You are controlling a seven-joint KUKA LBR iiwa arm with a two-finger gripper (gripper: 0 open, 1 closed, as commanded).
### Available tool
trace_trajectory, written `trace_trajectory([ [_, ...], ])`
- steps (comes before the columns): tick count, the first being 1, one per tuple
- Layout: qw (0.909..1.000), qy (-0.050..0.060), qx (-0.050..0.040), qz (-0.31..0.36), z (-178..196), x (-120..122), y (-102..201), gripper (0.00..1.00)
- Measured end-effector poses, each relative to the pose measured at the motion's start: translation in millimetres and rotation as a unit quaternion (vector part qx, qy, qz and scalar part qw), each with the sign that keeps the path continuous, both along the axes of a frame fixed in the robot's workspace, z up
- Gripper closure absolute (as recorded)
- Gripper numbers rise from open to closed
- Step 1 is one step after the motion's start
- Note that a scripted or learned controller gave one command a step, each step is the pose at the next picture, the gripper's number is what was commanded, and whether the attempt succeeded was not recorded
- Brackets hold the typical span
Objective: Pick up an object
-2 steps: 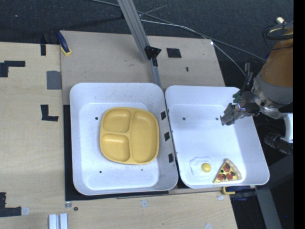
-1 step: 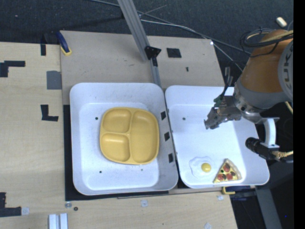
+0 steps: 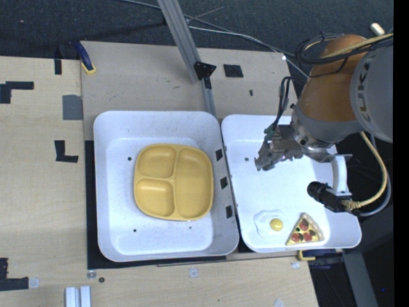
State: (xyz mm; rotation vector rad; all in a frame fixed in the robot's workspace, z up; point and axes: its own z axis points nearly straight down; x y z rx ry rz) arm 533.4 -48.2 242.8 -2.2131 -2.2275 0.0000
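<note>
Whether the jaws were open or shut could not be told: the gripper (image 3: 267,160) showed as a dark cluster of parts seen from above, hanging over the upper middle of the right bin (image 3: 239,171), with nothing visibly in it. Below it the white floor of that bin lay bare. The nearest candidates sat along the bin's lower edge, toward the lower right of the frame: a toy fried egg (image 3: 271,223) and, just beside it on the right, a toy pizza slice (image 3: 305,229). Both lay flat and well apart from the gripper. To do the pick well, the arm would probably need to travel down the frame, centre over one piece and descend low, since such thin items offer little to pinch; the pizza's edges look easier to catch. In the left bin (image 3: 102,171) a yellow divided plate (image 3: 173,181) rested near the middle, broad and shallow, likely a harder grasp.
</note>
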Motion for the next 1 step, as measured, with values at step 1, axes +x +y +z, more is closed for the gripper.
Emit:
trace_trajectory([
  [1,1.0,0.001,-0.0002,-0.001,-5.2,-3.3,43.7,1.0],
])
